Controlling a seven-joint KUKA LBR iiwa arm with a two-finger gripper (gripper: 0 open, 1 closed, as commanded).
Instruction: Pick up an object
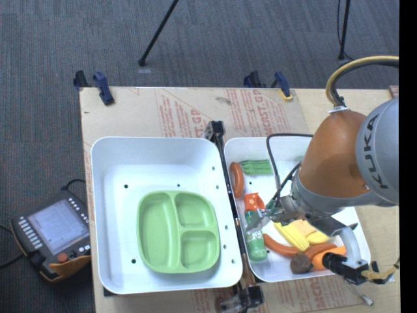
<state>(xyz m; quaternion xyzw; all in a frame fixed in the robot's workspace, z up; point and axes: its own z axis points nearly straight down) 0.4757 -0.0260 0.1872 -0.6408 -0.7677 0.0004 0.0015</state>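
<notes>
You see a big round arm (365, 168). It is grey on top, with black letters that spell KUKA (376, 154). Below the grey part sits a wide, smooth orange band (332, 158), shaped like a ball. A thin black cable (277, 150) loops beside the orange part. A thick yellow and black hose (348, 70) curves over the top.

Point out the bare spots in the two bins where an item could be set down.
Left white bin: a wide bare strip between its far wall and the green divided plate, plus a strip along its left wall. Right white bin: crowded; toy food fills its near half under the gripper; little bare floor by the far wall.
</notes>
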